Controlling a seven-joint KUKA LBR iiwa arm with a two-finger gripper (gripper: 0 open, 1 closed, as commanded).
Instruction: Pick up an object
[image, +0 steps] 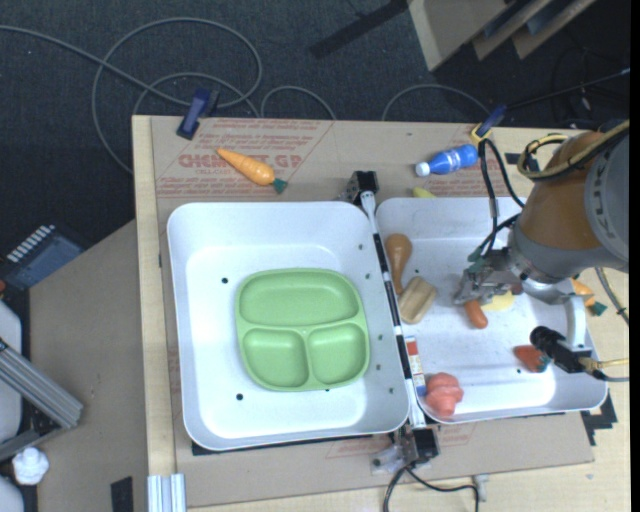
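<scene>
My gripper (483, 286) hangs low over the middle of the right bin (440, 232), coming in from the right. Directly beneath it lie a small orange-red piece (477, 316) and a bit of yellow (501, 299). A tan block (416, 299) and a brown pear-shaped toy (399, 250) rest to its left by the bin's left wall. A pink-red lump (443, 393) sits in the near left corner, and a red piece (528, 356) lies near the right. The arm's wrist hides part of the bin's right side.
The left bin (200, 250) holds a green divided plate (300, 328). Outside the bins, a toy carrot (250, 166) and a blue-and-white bottle (447, 161) lie on the cardboard at the back. Black clamps join the bins at the divider (385, 290).
</scene>
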